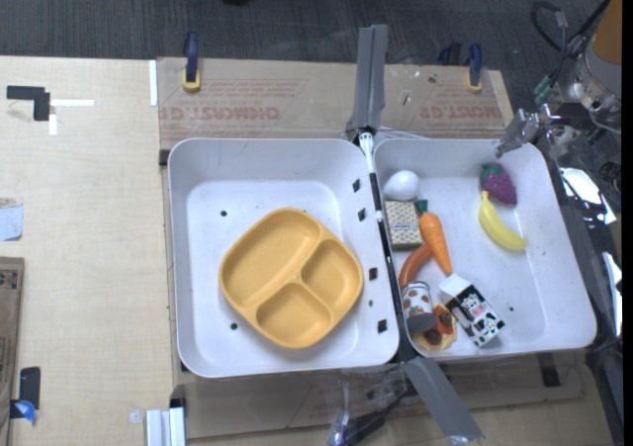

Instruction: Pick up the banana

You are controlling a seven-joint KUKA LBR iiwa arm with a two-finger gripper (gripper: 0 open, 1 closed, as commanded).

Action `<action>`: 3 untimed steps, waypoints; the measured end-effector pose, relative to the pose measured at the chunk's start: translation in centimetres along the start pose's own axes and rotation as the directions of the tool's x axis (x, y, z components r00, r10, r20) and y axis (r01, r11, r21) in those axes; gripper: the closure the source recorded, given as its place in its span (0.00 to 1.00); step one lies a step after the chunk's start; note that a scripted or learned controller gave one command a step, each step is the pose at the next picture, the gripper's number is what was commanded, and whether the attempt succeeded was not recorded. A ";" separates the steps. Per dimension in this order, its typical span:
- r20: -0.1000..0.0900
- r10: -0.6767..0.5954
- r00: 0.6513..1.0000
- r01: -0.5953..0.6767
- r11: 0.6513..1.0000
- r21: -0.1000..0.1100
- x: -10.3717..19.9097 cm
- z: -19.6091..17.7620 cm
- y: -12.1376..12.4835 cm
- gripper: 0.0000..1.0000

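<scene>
The yellow banana (501,226) lies on the floor of the right bin (554,266), toward its right side, with a bunch of purple grapes (499,184) just above it. My gripper (517,133) hovers over the bin's far right corner, up and slightly right of the banana and well apart from it. Nothing is visibly held in it.
The right bin's left half holds a white egg (402,183), a cracker box (401,223), a carrot (434,241), a can (416,301) and a small milk carton (472,311). A yellow divided plate (290,278) lies in the left bin (198,236). Cables hang at the far right.
</scene>
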State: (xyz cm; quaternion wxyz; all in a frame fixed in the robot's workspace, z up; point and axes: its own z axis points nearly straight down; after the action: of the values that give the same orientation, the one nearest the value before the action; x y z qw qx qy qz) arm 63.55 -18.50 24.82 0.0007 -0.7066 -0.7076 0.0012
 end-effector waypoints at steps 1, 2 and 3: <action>-0.002 -0.011 1.000 0.011 1.000 0.001 -3.6 10.8 -6.2 0.00; -0.001 0.034 0.999 -0.034 0.999 -0.001 -1.2 15.7 -3.9 0.00; -0.001 0.035 0.999 -0.035 0.999 -0.002 -1.2 14.7 -3.9 1.00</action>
State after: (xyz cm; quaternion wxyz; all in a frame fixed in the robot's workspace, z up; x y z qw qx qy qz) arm 59.65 -19.72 10.09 0.0003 -0.7188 -0.6952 0.0004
